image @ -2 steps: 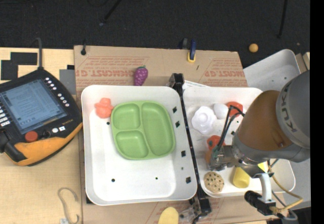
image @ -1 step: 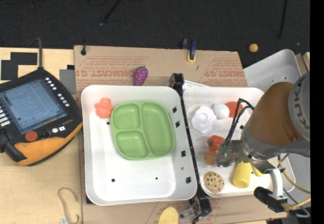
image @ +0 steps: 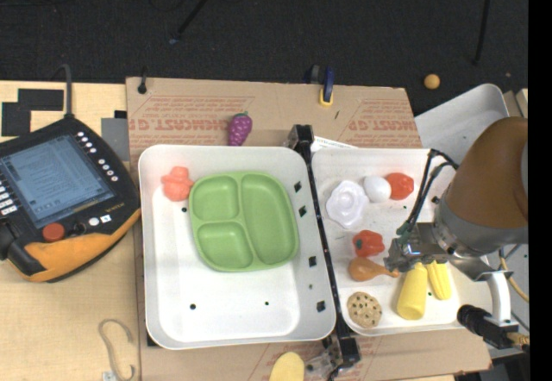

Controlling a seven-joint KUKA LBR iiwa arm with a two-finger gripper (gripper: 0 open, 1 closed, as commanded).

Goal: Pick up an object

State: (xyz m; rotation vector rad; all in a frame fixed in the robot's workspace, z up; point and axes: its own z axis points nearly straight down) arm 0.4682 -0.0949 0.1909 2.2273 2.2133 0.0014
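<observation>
My gripper [image: 404,252] is down inside the right bin [image: 392,326], at the end of the grey and orange arm [image: 487,190]. It sits just right of a red pepper [image: 369,242] and an orange drumstick [image: 366,268], and just above a yellow corn cob [image: 412,293] and a second yellow piece [image: 439,279]. A cookie [image: 364,309] lies at the bin's front left. Further back are a white crumpled item [image: 347,202], a white egg [image: 377,189] and a red tomato [image: 399,185]. Nothing is visibly held.
The left bin [image: 164,302] holds a green divided plate [image: 243,221] and a pink toy [image: 176,184]. Purple grapes [image: 240,128] lie on the cardboard behind it. A yellow item [image: 287,366] sits at the front edge. A teach pendant [image: 52,190] rests at the far left.
</observation>
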